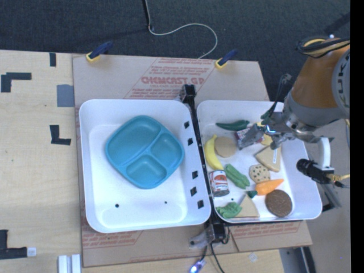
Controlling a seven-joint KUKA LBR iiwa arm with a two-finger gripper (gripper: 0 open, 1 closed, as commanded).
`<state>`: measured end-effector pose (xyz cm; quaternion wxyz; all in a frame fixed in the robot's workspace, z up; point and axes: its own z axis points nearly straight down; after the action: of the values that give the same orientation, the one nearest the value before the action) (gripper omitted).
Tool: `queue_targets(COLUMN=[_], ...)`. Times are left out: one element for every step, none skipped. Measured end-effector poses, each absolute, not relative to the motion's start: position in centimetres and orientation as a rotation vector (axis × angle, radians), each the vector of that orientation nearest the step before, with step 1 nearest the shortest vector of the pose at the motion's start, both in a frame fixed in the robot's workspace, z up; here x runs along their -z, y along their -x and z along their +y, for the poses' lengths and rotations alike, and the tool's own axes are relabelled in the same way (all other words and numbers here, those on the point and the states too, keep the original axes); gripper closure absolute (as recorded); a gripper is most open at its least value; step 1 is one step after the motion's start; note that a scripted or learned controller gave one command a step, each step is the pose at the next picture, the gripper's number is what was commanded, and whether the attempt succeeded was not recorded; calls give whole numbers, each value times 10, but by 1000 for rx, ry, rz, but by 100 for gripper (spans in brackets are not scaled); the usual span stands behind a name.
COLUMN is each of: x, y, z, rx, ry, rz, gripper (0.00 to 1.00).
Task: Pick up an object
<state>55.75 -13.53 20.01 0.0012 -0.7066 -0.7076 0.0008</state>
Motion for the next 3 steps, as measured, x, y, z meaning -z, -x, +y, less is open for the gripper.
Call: queue_targets(x=[-209,-326,-328], y=[-541,-516,-515], z=[-98,-31,-34], rx=[-2,12,-5], ry=[2214,2214,2215], rz=[-2223,-2235,-2224], gripper=[0,0,100])
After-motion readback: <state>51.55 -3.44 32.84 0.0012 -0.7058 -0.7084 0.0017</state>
